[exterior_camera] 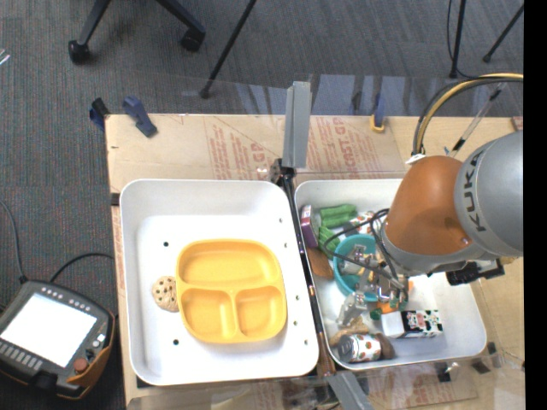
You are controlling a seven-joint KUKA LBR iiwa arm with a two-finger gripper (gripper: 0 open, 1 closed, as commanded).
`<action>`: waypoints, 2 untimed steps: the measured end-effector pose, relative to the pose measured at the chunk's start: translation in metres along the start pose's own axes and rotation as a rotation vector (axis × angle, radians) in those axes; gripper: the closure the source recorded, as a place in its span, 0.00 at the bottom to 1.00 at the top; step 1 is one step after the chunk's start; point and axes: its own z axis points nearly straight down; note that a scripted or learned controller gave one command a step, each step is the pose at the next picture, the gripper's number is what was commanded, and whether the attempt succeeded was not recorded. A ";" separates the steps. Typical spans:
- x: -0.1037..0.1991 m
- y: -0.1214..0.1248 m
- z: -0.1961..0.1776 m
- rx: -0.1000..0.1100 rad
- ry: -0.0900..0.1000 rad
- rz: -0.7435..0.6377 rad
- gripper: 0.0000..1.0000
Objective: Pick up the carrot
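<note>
This is a robotics lab. At centre a bench (214, 148) topped with taped cardboard bears two white bins (141, 229). A grey KUKA arm (479, 203) with an orange band reaches in from three o'clock. At eight o'clock a teach pendant (51, 336) lies on grey carpet (51, 169). Tripod legs (235, 37) stand at twelve and one o'clock, an office chair base (128, 20) at eleven.

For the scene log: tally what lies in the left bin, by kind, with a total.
Tray: 1
Cookie: 1
Total: 2

The right bin's clutter, under the arm, is too tangled to count.
</note>
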 end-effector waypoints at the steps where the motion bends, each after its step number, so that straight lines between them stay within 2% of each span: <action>1: -0.003 -0.001 -0.012 0.002 -0.008 -0.002 1.00; 2: 0.047 0.027 -0.135 0.000 -0.011 0.054 1.00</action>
